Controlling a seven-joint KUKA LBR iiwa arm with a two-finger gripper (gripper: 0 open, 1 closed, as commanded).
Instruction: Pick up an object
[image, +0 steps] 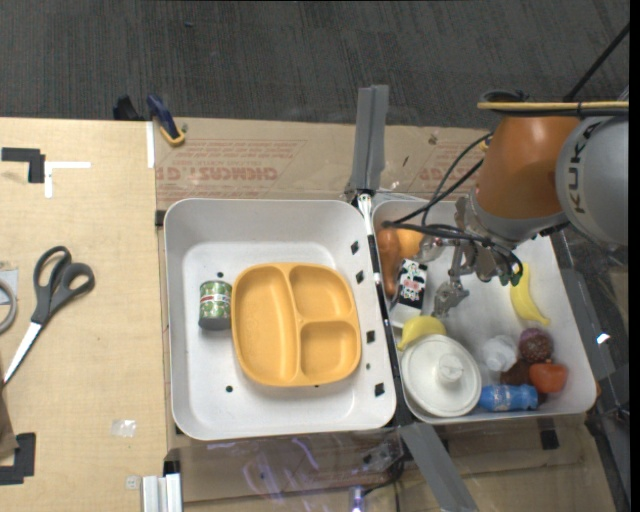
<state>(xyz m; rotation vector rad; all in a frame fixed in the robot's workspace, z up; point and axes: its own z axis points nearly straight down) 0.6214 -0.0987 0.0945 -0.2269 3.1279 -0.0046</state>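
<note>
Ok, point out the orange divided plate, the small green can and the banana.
orange divided plate (296, 324), camera view, ridge between its compartments
small green can (214, 304), camera view, middle of its side
banana (527, 299), camera view, its curved body

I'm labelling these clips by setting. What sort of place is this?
Probably a robotics lab workbench, not a home kitchen: two white bins sit on a plywood bench, toy food such as a banana fills one, and scissors lie nearby.

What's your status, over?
Gripper hanging over right bin, holding nothing. Banana, white bowl close by. Nothing picked yet.
</note>
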